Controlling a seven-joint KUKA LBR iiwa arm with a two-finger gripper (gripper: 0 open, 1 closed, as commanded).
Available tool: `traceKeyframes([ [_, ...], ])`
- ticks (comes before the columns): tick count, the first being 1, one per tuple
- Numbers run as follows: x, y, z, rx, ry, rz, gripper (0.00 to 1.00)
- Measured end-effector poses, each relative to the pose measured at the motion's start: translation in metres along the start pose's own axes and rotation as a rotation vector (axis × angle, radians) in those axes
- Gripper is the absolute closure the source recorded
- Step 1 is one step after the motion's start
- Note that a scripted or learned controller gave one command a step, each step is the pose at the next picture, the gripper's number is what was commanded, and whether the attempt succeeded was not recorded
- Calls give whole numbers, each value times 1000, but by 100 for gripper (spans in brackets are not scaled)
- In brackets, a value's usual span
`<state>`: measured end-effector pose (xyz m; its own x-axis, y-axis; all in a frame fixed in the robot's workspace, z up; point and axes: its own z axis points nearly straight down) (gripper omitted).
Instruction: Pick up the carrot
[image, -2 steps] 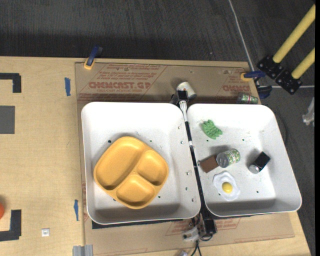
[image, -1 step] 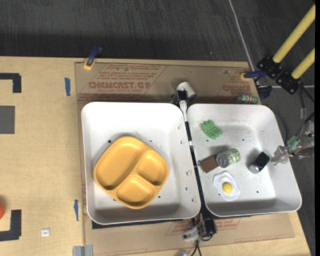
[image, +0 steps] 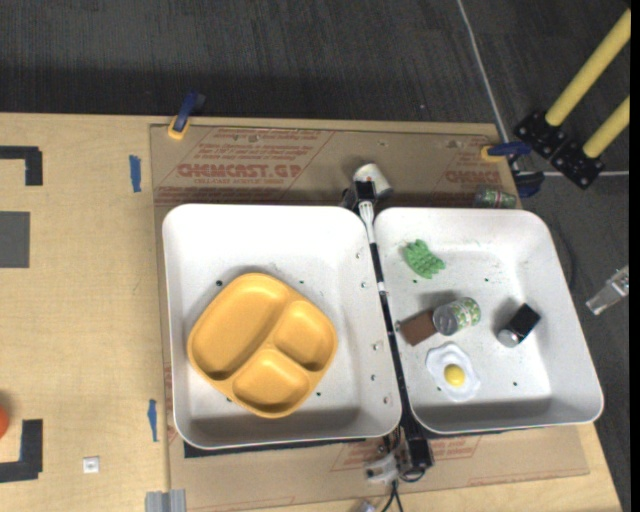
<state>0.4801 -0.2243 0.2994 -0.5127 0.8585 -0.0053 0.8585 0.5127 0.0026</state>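
One wooden bench (image: 70, 330) carried everything, with one brown cardboard sheet (image: 250, 160) laid across it under the bins. Two white bins sat on the sheet side by side, touching along their inner edges: the left bin (image: 200, 225) and the right bin (image: 540, 240).

The left bin held one thing, a yellow tray (image: 262, 342) with three compartments, lying flat and turned at a slant.

Two yellow poles (image: 600, 60) crossed the top right corner beyond the bench, joined by a black bracket.

The right bin held five small things. One fried egg toy (image: 453, 372) lay near the front wall. One green leafy piece (image: 423, 258) lay toward the back. One can (image: 457, 316) lay on its side in the middle, touching one brown block (image: 415, 325) on its left. One black object (image: 518, 324) with a silvery end lay apart to the can's right.

Two blue clamps gripped the sheet's back edge, one at the left corner (image: 184, 115) and one at the right (image: 497, 151).

One small orange shape (image: 3, 422) sat on the bench at the far left edge, well apart from both bins and cut off by the frame; whether it was the carrot could not be told.
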Motion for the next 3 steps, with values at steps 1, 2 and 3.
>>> traceKeyframes([
  [1, -1, 1, -11, -3, -5, 1, 100],
  [2, 86, 50, 69, 1, 5, -177, 100],
  [3, 41, 67, -52, -1, 1, -119, 100],
])
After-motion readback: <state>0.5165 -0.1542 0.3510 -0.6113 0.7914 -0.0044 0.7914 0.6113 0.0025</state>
